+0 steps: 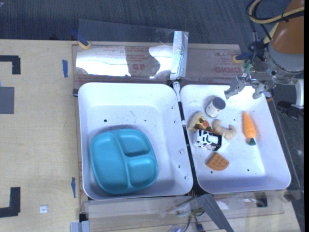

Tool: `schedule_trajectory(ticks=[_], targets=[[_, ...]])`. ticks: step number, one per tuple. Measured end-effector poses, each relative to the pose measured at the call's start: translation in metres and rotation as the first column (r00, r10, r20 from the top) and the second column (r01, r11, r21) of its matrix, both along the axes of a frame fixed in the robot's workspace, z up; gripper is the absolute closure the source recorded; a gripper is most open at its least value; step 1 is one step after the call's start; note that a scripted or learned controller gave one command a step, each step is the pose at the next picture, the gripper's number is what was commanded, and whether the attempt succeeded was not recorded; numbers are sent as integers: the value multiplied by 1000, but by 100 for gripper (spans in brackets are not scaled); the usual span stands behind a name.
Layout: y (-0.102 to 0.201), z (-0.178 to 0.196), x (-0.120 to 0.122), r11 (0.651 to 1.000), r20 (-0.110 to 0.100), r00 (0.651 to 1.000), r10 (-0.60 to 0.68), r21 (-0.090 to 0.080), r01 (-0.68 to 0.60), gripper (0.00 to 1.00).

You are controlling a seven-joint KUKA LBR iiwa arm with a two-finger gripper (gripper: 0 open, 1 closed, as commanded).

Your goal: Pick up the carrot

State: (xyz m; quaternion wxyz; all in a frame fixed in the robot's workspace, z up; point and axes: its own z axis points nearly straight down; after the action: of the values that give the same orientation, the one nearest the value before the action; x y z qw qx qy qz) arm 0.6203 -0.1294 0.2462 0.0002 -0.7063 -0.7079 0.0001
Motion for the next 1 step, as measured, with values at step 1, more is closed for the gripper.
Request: schedule_trajectory(ticks=[1], targets=[[-72,-86,-17,995,-6,995,99,0,-99,0]])
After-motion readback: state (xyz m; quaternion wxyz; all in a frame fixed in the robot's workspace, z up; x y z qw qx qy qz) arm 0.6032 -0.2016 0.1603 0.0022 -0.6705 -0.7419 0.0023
